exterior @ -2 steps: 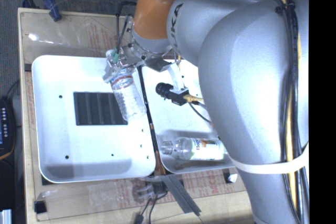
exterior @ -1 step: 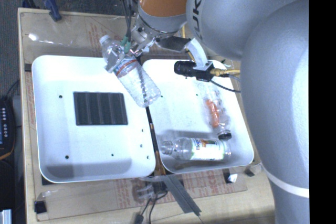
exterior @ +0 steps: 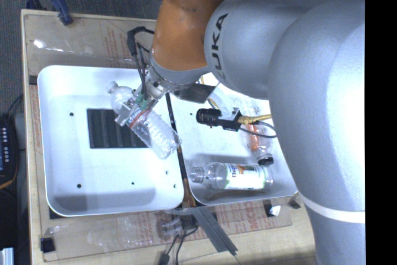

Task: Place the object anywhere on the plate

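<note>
From where I stood, the gripper (exterior: 138, 106) hung just over the right edge of the dark plate (exterior: 105, 128) that lay on the floor of the left bin (exterior: 93, 195). Its jaws looked clamped across a clear bottle (exterior: 155, 133), gripping it up near the shoulder. The bottle lay at a slant: its cap end pointed up and away above the plate's top right corner, and its body ran down past the plate's right edge toward the wall between the bins.

That overhang was my worry. Most of the bottle sat to the right of the plate, not over it, so letting go there could have dropped it onto bare bin floor. It was also round, light and empty-looking. Even if dropped over the plate it might have rolled or bounced off. The thin plastic could also have buckled in the grip and slipped out early.

Well to the right of the plate, in the right bin (exterior: 205, 198), lay a labelled bottle (exterior: 236, 177) and a small orange bottle (exterior: 255, 141), neither in the way.
</note>
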{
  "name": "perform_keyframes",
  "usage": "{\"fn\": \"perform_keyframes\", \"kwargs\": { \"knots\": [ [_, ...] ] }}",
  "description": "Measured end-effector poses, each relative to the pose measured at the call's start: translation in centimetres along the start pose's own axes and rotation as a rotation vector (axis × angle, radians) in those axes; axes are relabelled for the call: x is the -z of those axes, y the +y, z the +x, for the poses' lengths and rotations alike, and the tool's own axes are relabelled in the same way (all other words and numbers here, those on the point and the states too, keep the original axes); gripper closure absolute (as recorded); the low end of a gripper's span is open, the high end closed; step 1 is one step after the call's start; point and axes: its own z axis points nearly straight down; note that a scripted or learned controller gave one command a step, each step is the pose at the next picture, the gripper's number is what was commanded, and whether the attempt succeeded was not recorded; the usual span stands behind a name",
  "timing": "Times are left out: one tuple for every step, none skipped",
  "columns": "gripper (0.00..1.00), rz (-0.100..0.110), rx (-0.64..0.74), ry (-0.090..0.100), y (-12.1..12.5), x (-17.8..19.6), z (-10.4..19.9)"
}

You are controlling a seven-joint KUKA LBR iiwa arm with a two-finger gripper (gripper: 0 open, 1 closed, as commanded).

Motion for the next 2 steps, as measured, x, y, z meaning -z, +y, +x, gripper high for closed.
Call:
{"fn": "perform_keyframes", "kwargs": {
  "knots": [
    [1.00, -0.004, 0.192, -0.003, 2.2, 7.3, 0.2],
    [1.00, -0.004, 0.389, -0.006, -4.0, 10.5, -4.4]
  ]
}}
